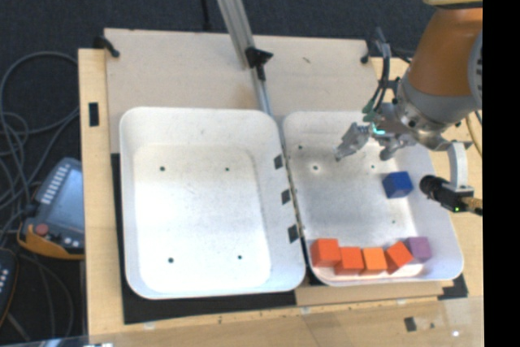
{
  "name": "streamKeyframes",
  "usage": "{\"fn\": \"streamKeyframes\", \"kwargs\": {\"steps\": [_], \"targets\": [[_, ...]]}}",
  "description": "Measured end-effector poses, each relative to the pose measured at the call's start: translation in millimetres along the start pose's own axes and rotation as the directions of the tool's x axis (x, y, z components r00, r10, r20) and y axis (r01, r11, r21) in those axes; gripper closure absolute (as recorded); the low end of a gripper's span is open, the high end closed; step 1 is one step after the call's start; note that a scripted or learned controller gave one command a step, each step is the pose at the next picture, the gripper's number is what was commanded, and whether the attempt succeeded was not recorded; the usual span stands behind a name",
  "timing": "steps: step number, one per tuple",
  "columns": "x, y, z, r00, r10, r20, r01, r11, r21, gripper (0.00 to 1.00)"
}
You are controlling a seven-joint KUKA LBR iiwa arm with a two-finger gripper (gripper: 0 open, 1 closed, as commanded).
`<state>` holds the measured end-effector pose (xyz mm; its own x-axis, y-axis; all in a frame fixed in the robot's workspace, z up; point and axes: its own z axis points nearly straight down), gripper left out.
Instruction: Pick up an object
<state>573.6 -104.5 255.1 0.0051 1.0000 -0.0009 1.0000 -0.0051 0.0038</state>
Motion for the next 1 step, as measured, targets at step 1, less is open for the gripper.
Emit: {"fn": "streamKeyframes", "kwargs": {"steps": [1], "targets": [[-72.0,59.8,162.0,1.000,-0.003,0.002,0.003,1.000,0.005,0.00]]}}
